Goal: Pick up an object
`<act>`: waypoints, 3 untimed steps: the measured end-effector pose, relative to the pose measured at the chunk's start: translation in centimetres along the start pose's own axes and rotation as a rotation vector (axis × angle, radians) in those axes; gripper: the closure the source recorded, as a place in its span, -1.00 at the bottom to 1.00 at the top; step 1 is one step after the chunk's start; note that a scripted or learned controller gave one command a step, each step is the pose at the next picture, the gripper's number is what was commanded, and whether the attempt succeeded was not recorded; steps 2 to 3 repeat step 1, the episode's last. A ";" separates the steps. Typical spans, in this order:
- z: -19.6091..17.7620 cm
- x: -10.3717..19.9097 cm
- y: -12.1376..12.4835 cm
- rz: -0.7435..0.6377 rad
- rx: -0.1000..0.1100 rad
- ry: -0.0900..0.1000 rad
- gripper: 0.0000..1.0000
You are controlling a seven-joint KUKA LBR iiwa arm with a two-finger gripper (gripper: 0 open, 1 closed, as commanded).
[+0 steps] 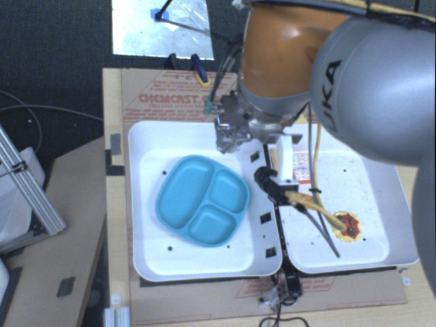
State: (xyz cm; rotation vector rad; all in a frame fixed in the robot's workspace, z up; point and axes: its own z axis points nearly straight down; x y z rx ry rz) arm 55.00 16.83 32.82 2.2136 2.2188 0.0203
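A light blue divided plate [203, 199] lies in the middle of the left bin [151, 251]. In the right bin [371, 251] a white packet with red print [301, 167] rests near the back. A slim yellowish and black tool [320, 216] lies aslant, with a small red and yellow piece [348, 227] at its end. My gripper [228, 140] hangs over the back right part of the left bin, just beyond the plate's far rim and apart from it. Nothing shows between its fingers.
The big grey and orange arm covers the back of the right bin. Both bins sit on a cardboard sheet [170, 97]. A shiny foil sheet [162, 19] lies behind the bench, and a metal frame [27, 196] stands at the left.
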 end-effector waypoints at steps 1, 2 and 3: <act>-12.2 -2.3 1.1 0.001 -0.004 0.001 1.00; -12.2 -2.3 1.1 0.001 -0.004 0.001 1.00; -12.2 -2.3 1.1 0.001 -0.004 0.001 1.00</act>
